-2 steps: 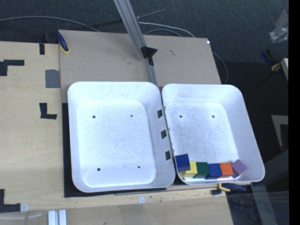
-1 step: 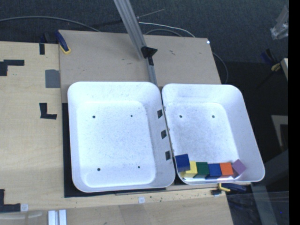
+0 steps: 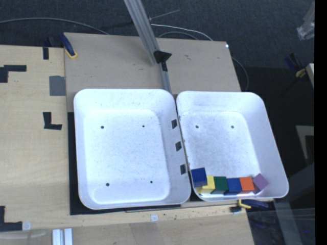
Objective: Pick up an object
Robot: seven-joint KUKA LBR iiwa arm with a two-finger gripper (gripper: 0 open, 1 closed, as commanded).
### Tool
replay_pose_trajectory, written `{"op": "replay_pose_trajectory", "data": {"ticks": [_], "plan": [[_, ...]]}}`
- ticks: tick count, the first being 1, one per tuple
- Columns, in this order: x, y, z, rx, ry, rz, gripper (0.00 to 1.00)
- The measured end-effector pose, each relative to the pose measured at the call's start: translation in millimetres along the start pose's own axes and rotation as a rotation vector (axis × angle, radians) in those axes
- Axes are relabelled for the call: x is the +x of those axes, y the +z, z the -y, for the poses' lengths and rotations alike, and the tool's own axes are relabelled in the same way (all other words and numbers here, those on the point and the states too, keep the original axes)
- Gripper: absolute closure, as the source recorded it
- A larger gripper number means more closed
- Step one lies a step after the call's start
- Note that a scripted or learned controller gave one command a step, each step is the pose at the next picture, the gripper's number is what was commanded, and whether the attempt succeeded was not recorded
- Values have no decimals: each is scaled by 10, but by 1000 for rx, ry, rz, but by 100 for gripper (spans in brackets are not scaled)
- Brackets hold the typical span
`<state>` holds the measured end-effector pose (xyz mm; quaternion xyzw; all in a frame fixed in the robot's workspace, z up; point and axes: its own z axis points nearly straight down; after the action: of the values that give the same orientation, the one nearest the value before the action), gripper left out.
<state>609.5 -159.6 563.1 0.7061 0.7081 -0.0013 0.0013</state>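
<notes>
Brown desk point(image 3: 117, 60) holds two white bins side by side, and the little blocks point(image 3: 227, 182) sit bunched in a row at six o'clock in the right bin point(image 3: 255, 106), likely slid there, with no claw near to judge.

Even, fairly bright light is cast from above. The two white bins point(image 3: 122, 98) are nearly washed out, faint shadow gathering along their inner walls. The dark floor point(image 3: 245, 14) is swallowed in murk. Softness and grain are seen throughout; fine edges are smeared slightly.
</notes>
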Motion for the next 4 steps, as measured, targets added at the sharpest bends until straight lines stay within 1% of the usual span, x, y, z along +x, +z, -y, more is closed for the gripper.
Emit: {"op": "replay_pose_trajectory", "data": {"ticks": [1,2,3,4], "plan": [[8,-101,-5,0,-1,1,100],[7,-96,-4,1,-1,1,0],[16,-202,-9,0,-2,2,100],[-336,1576,-479,9,3,-4,100]]}}
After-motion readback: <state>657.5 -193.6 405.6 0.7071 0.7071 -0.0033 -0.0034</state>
